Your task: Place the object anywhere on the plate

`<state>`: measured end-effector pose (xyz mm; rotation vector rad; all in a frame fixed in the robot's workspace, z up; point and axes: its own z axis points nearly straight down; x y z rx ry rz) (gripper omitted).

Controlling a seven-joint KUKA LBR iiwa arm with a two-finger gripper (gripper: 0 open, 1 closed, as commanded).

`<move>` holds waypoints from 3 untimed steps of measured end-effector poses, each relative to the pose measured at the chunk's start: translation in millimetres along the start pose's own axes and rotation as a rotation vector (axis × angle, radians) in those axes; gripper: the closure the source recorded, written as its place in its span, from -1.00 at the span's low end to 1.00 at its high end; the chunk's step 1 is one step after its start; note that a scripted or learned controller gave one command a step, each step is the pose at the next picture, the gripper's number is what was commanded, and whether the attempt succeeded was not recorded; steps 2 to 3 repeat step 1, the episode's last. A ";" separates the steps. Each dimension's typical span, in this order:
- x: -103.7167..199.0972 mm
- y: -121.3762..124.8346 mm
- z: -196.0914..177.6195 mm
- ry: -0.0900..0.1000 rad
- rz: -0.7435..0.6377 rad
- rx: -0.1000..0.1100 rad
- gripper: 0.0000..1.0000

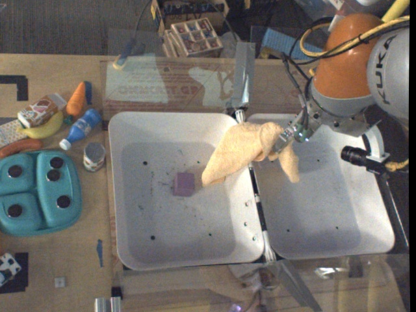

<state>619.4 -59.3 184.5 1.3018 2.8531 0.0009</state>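
Now the claw [286,140] grips a yellow cloth [242,150] above both bins.

1. Wooden bench [78,265] is carrying two white bins, left [130,239] & right [377,233], sitting side by side.
2. Teal tray [39,190], can [94,156], bottle [81,129], banana [42,129] are lying left of bins.

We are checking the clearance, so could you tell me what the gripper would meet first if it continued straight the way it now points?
Probably the yellow cloth hanging at the gripper; beyond it, the left bin floor, though depth is unclear.
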 end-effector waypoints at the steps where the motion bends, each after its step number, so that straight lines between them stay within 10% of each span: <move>1: -77.7 -10.2 18.0 0.001 0.080 0.000 1.00; 3: -77.7 -10.2 18.0 0.001 0.080 0.000 1.00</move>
